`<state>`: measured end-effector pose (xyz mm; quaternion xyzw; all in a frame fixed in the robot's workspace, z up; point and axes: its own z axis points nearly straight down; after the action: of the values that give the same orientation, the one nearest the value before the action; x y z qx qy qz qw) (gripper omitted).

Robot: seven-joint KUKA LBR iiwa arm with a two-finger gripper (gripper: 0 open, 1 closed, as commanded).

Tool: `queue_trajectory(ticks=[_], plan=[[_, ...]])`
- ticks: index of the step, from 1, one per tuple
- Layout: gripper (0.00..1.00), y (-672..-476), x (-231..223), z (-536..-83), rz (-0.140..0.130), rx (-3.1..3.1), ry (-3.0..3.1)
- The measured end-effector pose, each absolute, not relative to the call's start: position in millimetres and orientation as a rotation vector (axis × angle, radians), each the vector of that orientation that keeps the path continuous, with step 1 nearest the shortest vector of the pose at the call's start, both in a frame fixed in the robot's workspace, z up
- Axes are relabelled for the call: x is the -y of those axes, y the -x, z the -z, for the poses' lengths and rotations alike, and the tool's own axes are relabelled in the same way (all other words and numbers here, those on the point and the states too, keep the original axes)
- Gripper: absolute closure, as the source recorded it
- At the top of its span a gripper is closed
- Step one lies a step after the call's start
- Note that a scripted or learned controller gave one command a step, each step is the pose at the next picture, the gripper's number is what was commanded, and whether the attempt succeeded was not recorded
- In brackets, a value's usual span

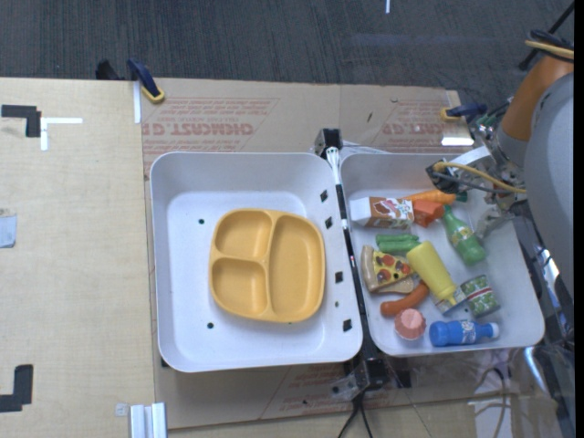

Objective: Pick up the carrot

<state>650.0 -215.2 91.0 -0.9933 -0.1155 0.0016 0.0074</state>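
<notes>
Lying near the right bin's [534, 313] far edge, carrot [432, 198], jaws' [493, 210] state unclear, beside it.

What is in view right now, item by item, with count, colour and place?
Shallow plastic bins: 2, white, side by side; left, right.
Three-compartment plastic plate: 1, yellow, middle of left bin.
Toy carrot: 1, orange, top of right bin.
Small carton: 1, white and red, beside the carrot.
Toy bottle: 1, green, right of centre.
Toy squeeze bottle: 1, yellow, centre.
Toy pizza slice: 1, left side.
Toy sausage: 1, orange-red, below pizza.
Toy bottle lying down: 1, blue, bottom edge.
Robot arm: 1, grey with orange band, right edge.
</notes>
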Motion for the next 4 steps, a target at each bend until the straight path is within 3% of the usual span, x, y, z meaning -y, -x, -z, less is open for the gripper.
queue_trajectory(ticks=[1, 2, 3, 4], plan=[[0.00, -653.0, 221.9, -152.7, -0.001, 0.392, 3.117], [0.00, -622.2, 216.0, -98.8, 0.019, 0.469, 3.094], [0.00, -650.3, 155.9, -94.0, -0.002, 0.325, 3.123], [0.00, -636.6, 129.5, -130.1, -0.008, 0.345, 3.119]])
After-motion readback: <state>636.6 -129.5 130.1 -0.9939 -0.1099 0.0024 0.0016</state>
